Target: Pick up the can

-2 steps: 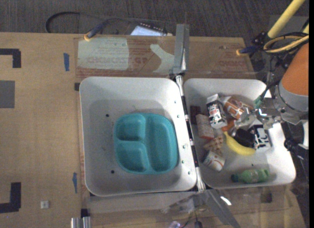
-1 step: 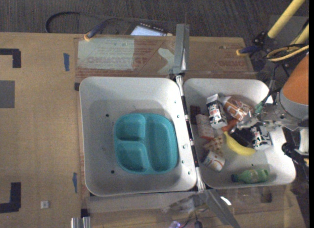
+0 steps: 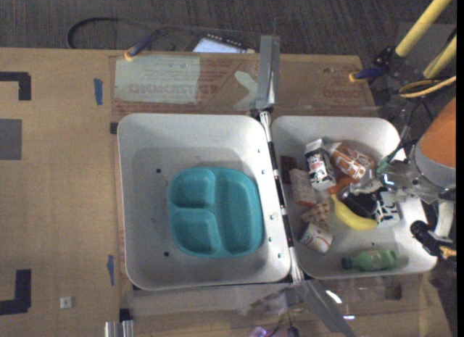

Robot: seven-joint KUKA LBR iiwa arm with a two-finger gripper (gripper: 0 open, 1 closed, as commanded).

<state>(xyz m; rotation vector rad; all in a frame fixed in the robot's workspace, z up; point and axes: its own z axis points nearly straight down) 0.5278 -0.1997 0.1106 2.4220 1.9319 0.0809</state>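
We'd grip the rigid, light, slippery orange-and-white can (image 3: 352, 160), lying at the right bin's (image 3: 299, 131) 12 o'clock, across its sides; gripper (image 3: 383, 181) opening we can't tell.

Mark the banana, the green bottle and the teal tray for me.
banana (image 3: 353, 216): camera view, middle of its curved body.
green bottle (image 3: 371, 259): camera view, middle of its side.
teal tray (image 3: 215, 211): camera view, central divider ridge.

right bin (image 3: 301, 127) — crowded: banana (image 3: 353, 216), bottle (image 3: 370, 259) | left bin (image 3: 138, 183) — tray (image 3: 214, 211) only
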